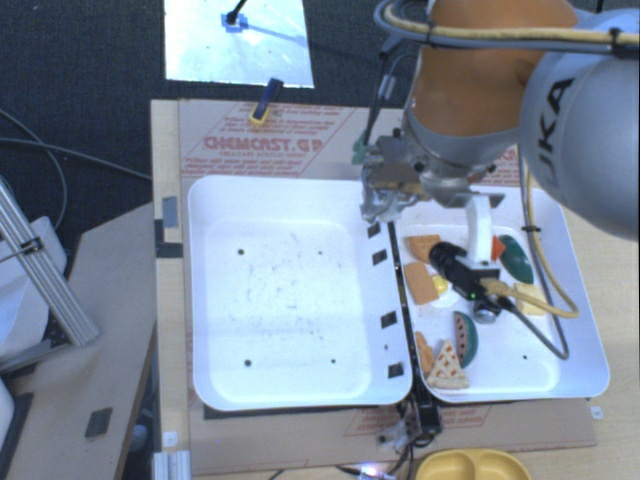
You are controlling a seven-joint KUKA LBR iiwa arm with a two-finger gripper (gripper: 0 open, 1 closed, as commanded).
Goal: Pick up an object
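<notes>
My gripper (383, 208) hangs at the far left corner of the right bin (575, 368), just over the divide between the two bins. In that bin lie an orange cracker-like piece (421, 247), a second orange piece (421, 286) with a small yellow bit (441, 287), a teal-green item (516, 259), a watermelon slice (465, 334), and a tan wedge (449, 370) beside an orange chunk (425, 348). The arm hides part of the bin's far side. I see nothing between the gripper's tips.
The left bin (200, 268) stands beside the right one. A yellow bowl (470, 465) sits at the front edge of the bench. Behind the bins lie a blue-and-yellow tool (265, 102) and a shiny sheet (238, 28).
</notes>
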